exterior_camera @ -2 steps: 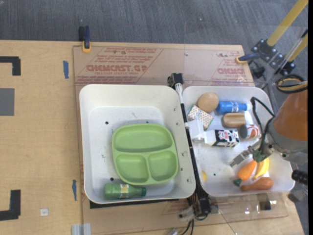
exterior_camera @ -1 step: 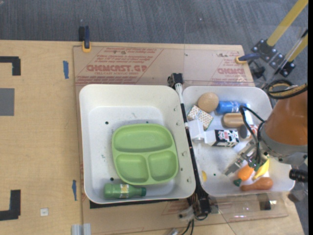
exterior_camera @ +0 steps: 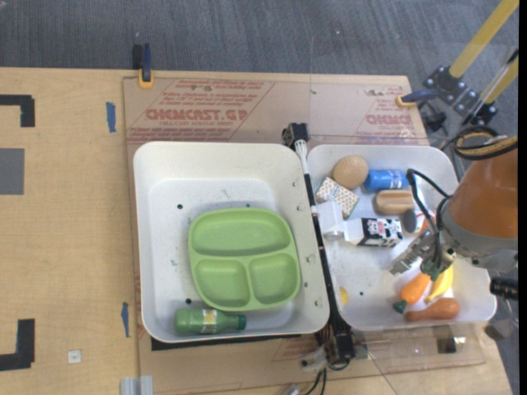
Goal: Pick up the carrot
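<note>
Green marks your left bin [exterior_camera: 156,220]: a divided green tray [exterior_camera: 244,258] with a green bottle [exterior_camera: 209,322] lying at its near edge. Moving right, the right bin [exterior_camera: 362,315] holds the clutter, and the carrot [exterior_camera: 412,290] lies at its near right, touching a yellow piece [exterior_camera: 443,283] and a red-orange one [exterior_camera: 437,309]. You have the gripper [exterior_camera: 424,257] down just over the carrot, but nothing is lifted yet. Whether it is clenched or released, you cannot tell here.
</note>
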`<state>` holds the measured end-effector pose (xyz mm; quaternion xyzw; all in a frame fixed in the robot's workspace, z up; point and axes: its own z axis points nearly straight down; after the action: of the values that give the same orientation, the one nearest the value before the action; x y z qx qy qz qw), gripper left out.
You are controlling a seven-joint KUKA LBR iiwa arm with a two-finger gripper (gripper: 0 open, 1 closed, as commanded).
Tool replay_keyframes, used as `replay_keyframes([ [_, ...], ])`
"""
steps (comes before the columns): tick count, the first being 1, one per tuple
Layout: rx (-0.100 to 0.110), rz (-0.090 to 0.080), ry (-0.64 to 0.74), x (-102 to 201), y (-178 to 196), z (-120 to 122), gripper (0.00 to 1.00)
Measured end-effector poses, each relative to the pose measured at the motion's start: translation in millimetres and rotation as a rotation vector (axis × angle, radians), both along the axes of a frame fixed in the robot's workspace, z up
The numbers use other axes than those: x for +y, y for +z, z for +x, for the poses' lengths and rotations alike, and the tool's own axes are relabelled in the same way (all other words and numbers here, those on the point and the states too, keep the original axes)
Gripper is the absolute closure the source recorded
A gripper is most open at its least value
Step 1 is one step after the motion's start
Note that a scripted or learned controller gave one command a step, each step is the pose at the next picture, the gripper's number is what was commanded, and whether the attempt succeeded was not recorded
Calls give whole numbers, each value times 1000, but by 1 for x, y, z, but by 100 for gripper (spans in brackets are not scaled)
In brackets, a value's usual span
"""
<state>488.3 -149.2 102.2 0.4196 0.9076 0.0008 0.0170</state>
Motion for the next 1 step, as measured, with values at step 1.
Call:
replay_keyframes([
  [1,2,1,1,0,-1,-1,0],
])
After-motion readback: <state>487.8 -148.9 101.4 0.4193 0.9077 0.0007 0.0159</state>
